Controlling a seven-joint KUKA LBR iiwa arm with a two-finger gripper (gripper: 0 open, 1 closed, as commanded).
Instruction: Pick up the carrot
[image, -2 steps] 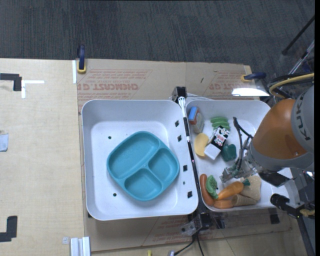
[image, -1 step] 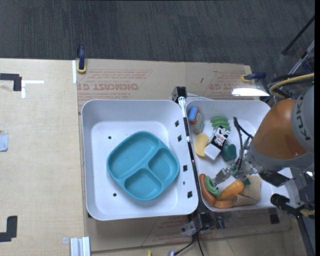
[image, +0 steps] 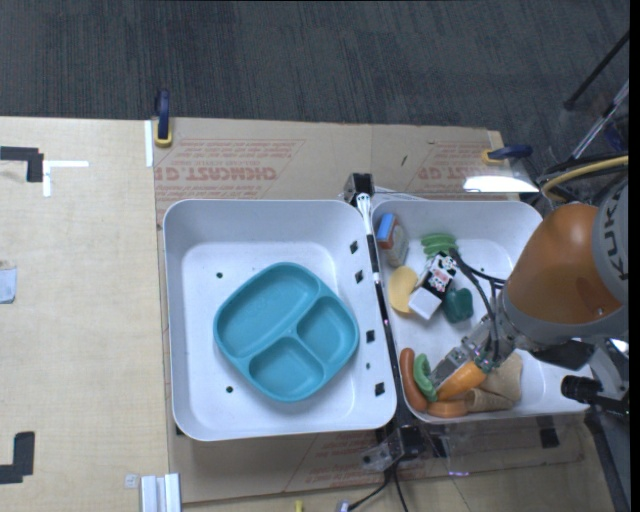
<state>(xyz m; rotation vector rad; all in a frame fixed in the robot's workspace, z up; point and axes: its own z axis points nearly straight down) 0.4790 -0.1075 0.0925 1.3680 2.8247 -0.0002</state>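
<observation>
Right bin (image: 520, 395) holds orange tapered carrot (image: 462, 379).

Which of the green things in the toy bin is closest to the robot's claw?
The curved bright green piece by the carrot, right beside the gripper. The other green toys lie farther up the bin.

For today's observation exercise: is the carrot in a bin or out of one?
In. The carrot lies in the right bin, near its front edge, among other toy foods, with the gripper right at it.
</observation>
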